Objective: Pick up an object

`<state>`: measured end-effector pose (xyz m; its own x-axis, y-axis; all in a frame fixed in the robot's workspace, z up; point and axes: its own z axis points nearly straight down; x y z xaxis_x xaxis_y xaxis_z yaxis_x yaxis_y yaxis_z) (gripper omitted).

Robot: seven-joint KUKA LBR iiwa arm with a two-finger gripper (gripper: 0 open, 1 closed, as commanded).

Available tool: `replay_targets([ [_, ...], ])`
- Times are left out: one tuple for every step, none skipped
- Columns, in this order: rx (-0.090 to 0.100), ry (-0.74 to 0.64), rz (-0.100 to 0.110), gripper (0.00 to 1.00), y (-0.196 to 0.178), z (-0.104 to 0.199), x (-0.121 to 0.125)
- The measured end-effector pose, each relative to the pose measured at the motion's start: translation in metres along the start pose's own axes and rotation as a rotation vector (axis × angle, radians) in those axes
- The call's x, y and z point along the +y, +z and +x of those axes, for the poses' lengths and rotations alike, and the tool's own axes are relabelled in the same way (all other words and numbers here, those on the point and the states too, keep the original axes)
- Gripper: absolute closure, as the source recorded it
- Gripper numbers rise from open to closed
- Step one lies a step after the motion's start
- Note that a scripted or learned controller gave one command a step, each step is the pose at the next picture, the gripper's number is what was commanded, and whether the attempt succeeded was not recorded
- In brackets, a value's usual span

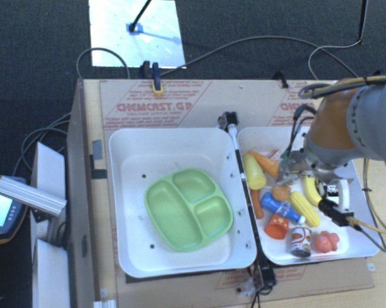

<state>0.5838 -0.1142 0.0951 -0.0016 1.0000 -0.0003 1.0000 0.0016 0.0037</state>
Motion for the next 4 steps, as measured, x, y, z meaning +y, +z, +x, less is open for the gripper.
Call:
replay_targets([
  [0.000,0.000,0.000,0.00,0.000,0.000,0.000],
  [0.000,-0.003,0.002,0.00,0.011,-0.008,0.070],
  [-0.005,0.004,0.016,0.00,0.010,0.014,0.082],
  [-0.006,-0.001,0.022,1.00,0.001,0.014,0.081],
])
